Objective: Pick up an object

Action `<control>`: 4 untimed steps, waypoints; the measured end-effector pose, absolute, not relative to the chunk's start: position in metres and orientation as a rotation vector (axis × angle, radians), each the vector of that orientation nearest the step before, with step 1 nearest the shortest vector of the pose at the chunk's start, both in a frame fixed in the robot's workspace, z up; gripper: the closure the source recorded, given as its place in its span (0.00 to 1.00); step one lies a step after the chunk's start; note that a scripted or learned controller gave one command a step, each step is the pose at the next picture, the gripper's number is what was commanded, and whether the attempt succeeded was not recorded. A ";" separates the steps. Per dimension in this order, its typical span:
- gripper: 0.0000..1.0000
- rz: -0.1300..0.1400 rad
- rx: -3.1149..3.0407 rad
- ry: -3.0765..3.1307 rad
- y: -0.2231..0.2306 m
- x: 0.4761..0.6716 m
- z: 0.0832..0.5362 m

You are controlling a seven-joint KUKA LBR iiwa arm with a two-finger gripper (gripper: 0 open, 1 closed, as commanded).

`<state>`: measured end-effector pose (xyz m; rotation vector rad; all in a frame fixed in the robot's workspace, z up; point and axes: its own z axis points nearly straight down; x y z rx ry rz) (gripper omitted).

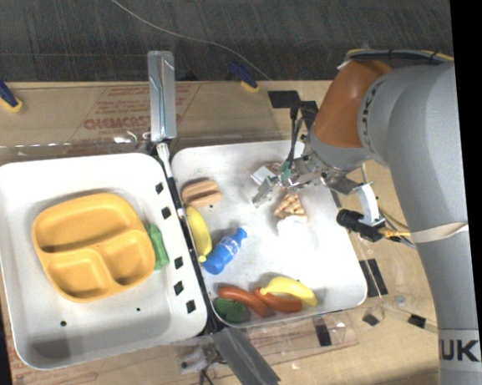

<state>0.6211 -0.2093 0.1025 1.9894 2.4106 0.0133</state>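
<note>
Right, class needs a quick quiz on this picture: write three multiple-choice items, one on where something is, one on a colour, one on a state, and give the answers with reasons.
1. Where does the yellow divided tray lie?
A. in the left bin
B. in the right bin
C. on the bench outside the bins

2. What colour is the small bottle in the right bin?
A. red
B. blue
C. black

3. How does that bottle rest?
A. standing upright
B. lying on its side
C. hanging from the end effector

Answers:
1. A, the tray sits inside the left bin, left of the divider between the bins.
2. B, its body is blue with a paler cap.
3. B, it lies flat on the bin floor, beside a banana, apart from the end effector.
</note>
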 end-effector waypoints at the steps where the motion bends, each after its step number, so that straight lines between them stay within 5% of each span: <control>1: 0.00 -0.021 2.206 2.288 -0.207 0.652 0.096; 2: 1.00 -0.024 2.190 2.284 -0.210 0.653 0.108; 3: 0.00 -0.022 2.188 2.285 -0.209 0.654 0.108; 4: 0.00 0.005 2.021 2.394 -0.190 0.607 0.097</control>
